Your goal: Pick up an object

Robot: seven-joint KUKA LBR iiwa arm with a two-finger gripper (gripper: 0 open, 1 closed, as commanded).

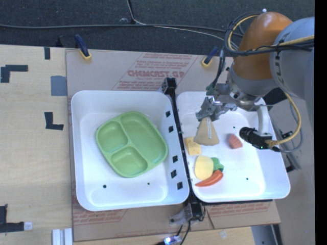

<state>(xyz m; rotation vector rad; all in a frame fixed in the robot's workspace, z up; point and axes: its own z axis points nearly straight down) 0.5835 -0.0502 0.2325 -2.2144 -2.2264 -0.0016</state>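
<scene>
My gripper [209, 115] hangs over the upper left part of the right bin [265, 180], its fingers pointing down at a tan wedge-shaped toy [206, 133] directly under it. The tips seem to touch the wedge's top, but the grip itself is hidden. A yellow cheese-like cube [193, 147] lies just left of the wedge. Below sit a yellow pear-like fruit [203, 166] with a green piece [218, 164] and a red-orange chili [210, 179]. A pink sausage piece [234, 141] lies to the right.
The left bin [87, 106] holds a green divided plate [132, 143]. A black divider rail [176, 131] runs between the bins. A black cable end [254, 137] hangs over the right bin near the sausage piece. The arm's body covers the bin's upper right.
</scene>
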